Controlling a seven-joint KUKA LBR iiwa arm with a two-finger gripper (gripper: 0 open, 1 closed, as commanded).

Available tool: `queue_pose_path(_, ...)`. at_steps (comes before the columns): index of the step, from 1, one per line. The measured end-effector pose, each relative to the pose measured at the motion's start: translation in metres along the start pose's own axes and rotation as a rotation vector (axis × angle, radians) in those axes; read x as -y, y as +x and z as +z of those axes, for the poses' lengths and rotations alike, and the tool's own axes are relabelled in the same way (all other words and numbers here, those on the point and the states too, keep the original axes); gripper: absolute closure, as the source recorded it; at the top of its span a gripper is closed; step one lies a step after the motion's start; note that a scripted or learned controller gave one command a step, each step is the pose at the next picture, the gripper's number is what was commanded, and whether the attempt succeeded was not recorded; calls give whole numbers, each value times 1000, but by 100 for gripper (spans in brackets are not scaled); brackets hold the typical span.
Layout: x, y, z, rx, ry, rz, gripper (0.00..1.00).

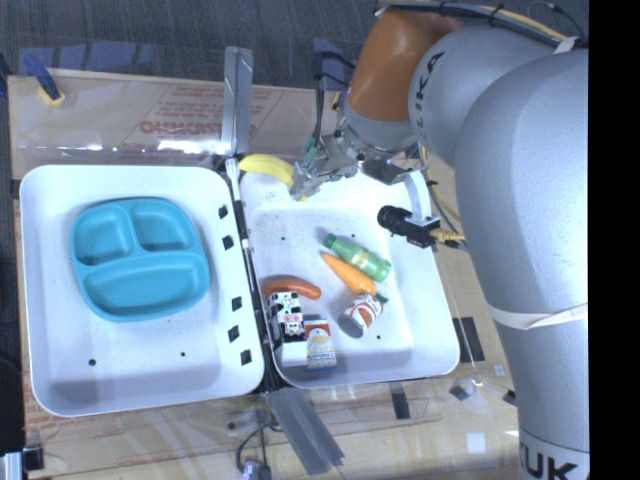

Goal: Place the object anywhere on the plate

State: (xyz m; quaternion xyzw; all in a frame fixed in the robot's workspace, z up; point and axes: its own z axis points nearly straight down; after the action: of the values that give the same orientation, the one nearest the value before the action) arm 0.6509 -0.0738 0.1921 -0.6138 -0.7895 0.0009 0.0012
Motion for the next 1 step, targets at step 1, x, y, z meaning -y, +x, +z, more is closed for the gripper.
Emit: queue_pose_path(1,19,70,1,0,0,-160,100)
